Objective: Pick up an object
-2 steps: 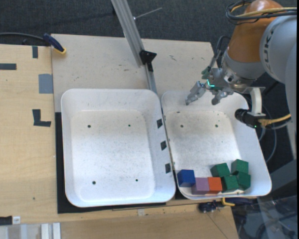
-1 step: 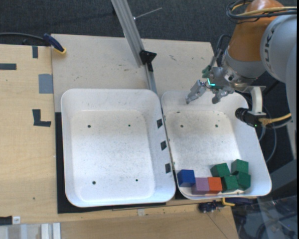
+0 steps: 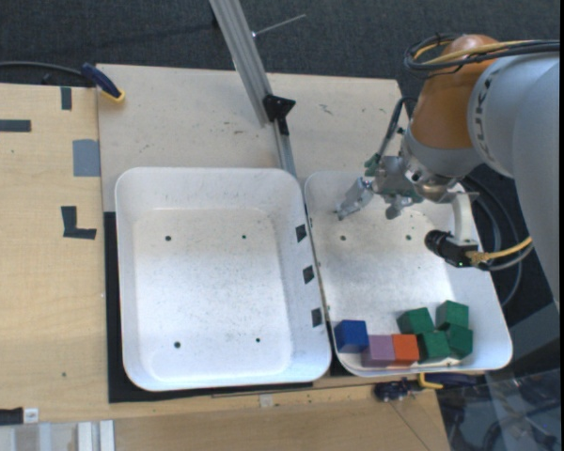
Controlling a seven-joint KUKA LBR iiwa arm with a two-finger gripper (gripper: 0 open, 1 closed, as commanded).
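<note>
The arm (image 3: 489,111) is seen entering from 3 o'clock, poised over the upper part of the right bin (image 3: 376,271). The gripper (image 3: 368,200) is held above bare bin floor with its fingers spread apart and nothing between them. For a sound pick, it is judged that the gripper should be carried toward 6 o'clock, centred over one block standing clear of its neighbours, and lowered squarely. The blocks are clustered against the bin's near wall, well apart from the gripper. The green blocks (image 3: 437,332) are packed together at 5 o'clock; the blue block (image 3: 352,334) stands at the cluster's left end, the purple block (image 3: 382,349) and orange block (image 3: 405,348) touching between them
</note>
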